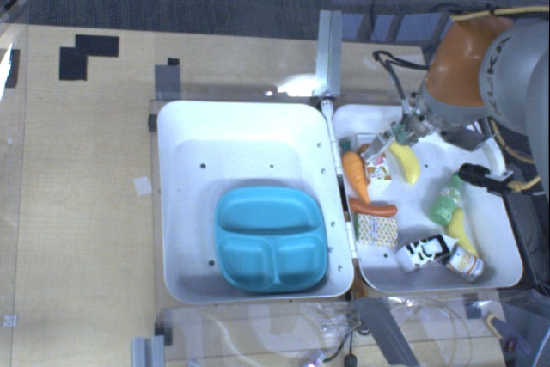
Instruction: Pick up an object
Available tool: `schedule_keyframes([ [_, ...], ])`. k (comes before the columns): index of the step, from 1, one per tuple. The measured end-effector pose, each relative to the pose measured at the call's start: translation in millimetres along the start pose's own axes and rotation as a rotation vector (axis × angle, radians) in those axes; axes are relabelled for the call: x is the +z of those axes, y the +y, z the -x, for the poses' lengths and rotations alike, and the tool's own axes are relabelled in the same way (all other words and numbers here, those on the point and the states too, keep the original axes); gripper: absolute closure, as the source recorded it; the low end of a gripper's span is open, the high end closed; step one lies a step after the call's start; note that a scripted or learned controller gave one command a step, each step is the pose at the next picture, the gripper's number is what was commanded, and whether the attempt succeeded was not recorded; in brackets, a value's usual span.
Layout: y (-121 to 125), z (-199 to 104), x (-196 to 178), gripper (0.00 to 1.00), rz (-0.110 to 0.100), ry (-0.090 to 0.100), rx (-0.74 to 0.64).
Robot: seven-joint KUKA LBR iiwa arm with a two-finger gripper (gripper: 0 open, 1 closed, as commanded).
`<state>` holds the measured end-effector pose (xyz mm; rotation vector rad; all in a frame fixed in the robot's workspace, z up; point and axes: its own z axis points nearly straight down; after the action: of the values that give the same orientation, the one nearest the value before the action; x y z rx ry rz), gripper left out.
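Yellow banana (406,163) just below the pincer (404,131), finger state impossible to tell.

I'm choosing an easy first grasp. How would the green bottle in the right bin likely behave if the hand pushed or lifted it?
The green bottle looks like small plastic, so probably light and stiff. It seems to lie on its side on the smooth right bin floor, so a nudge may roll it. Its rounded body could slip from a shallow pinch.
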<state>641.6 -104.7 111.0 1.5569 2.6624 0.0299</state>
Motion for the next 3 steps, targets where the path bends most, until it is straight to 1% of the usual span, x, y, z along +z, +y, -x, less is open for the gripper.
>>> schedule_keyframes([
  [1, 7.2, 58.3, -178.3, 0.00, -0.038, 0.038, -0.123],
  [2, -0.8, 63.2, -28.1, 0.00, -0.043, 0.039, -0.036],
  [3, -20.9, 38.5, 23.7, 0.00, -0.033, 0.038, -0.246],
])
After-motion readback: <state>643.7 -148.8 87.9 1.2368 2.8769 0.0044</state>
